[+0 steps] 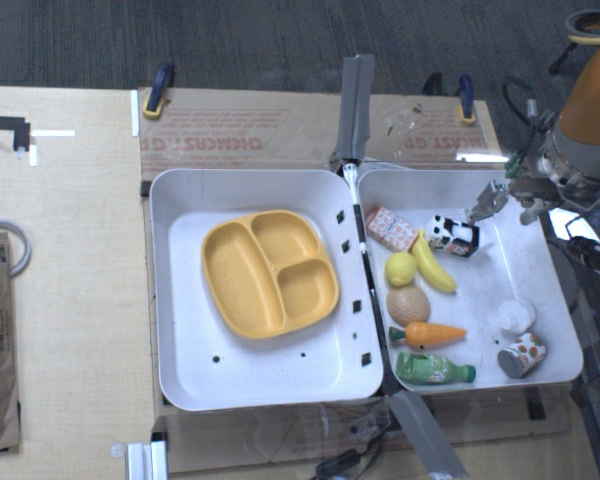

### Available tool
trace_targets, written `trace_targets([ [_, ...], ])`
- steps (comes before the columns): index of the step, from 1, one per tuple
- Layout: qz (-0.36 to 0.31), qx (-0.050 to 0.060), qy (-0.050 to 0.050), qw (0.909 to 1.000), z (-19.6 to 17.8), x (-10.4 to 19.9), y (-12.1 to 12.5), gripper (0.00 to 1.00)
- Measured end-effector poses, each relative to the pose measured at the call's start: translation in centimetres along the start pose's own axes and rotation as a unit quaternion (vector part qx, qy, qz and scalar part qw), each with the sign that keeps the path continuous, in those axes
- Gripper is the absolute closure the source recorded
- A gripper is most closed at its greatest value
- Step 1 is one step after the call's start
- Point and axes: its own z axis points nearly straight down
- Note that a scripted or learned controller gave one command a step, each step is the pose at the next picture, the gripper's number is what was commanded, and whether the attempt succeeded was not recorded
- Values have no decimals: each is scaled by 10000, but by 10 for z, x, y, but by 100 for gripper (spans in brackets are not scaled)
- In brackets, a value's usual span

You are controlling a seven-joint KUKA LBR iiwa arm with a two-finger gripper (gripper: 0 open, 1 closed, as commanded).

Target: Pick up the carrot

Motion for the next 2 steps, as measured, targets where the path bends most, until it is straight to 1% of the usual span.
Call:
trace_targets([
  [1,-1114,2,0,9938,32,76,-54,0],
  [2,-1585,4,-1,9874,0,128,-130,0],
])
